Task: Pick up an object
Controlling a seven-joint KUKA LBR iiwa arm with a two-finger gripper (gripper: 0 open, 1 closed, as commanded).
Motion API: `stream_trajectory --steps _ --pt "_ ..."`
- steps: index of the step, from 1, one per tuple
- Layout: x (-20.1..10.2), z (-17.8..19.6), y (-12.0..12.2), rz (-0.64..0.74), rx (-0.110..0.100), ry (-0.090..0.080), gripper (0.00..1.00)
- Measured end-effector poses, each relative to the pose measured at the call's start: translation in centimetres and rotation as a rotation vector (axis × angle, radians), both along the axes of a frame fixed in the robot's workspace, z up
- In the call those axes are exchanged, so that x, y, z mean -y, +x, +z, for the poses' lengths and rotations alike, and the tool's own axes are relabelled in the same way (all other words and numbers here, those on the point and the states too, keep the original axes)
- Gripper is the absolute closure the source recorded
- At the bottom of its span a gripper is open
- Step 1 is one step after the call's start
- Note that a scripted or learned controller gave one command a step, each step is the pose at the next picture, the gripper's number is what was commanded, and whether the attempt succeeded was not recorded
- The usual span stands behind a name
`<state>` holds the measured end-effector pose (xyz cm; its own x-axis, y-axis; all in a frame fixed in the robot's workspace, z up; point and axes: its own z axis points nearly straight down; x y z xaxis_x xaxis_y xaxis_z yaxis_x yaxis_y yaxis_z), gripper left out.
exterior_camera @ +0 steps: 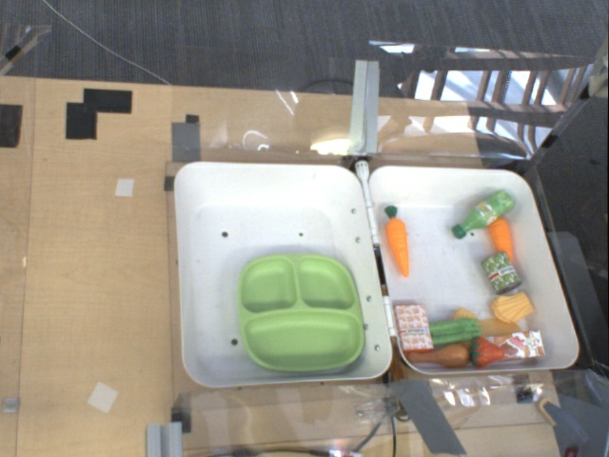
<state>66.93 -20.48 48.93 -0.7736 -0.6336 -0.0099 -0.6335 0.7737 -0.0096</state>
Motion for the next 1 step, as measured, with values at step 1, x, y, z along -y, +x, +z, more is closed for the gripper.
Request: stream_trajectory --steps 1 --pt "-0.12 -0.04 0.02 0.638 -0.001 -0.006 1.00"
